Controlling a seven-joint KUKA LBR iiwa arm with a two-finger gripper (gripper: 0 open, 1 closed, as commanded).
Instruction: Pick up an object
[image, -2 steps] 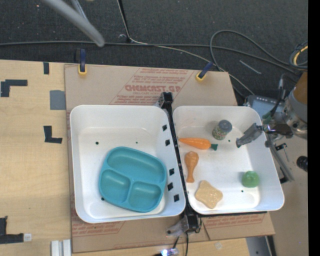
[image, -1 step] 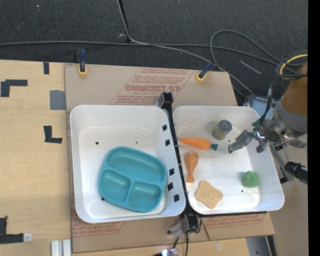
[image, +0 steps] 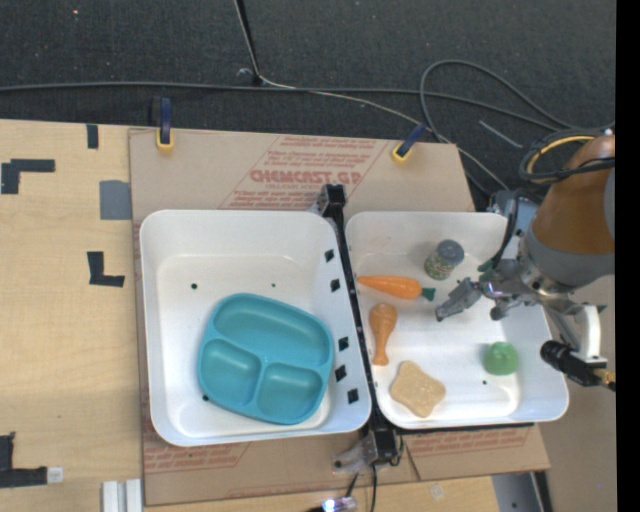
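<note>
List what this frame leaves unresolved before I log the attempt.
- Gripper, camera view: fingers small and dark over the right bin; open or shut cannot be told.
- Small jar: too small to read its label or contents.
- Arm: cut off by the right edge.
- Green object: too small and blurred to identify.

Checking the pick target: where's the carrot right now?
The carrot lies in the right bin, near its left wall, green tip pointing right. The drumstick toy is just below it; the gripper is to its right.
</note>
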